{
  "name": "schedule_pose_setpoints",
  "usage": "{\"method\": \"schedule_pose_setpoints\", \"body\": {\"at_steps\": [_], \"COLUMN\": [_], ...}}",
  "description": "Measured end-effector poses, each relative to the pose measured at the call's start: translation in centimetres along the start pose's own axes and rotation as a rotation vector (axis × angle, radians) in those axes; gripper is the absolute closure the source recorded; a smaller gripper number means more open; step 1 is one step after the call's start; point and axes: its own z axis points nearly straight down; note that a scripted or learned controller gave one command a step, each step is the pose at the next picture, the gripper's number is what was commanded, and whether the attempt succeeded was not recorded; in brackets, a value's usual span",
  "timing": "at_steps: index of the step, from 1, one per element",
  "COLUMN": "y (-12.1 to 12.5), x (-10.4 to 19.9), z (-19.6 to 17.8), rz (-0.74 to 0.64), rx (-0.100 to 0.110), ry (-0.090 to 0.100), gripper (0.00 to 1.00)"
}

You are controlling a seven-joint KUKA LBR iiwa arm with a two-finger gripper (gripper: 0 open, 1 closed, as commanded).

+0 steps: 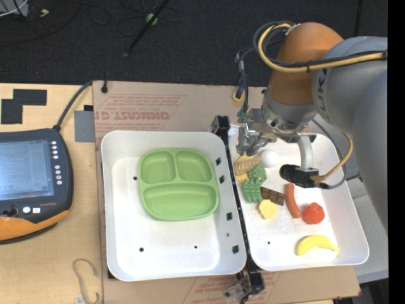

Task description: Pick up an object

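My gripper (249,149) hangs over the back left corner of the right bin (354,233), just above a yellow ridged piece (248,166). Nothing shows between its fingers, and its own body hides their gap. A white egg (270,158) lies right beside it. Below these lie a green bumpy piece (254,185), a brown block (273,196), a yellow wedge (268,210), an orange sausage (292,200), a red tomato (313,213) and a yellow banana (315,246).
The left bin (120,246) holds a green divided plate (178,184). A black clip rail (229,189) runs between the two bins. A handheld control tablet (31,176) lies on the bench at the far left.
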Motion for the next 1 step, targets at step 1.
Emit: {"method": "schedule_pose_setpoints", "body": {"at_steps": [1], "y": [-0.73], "x": [-0.35], "z": [-0.68], "rz": [0.007], "rx": [0.0], "ry": [-0.001], "gripper": [1.0]}}
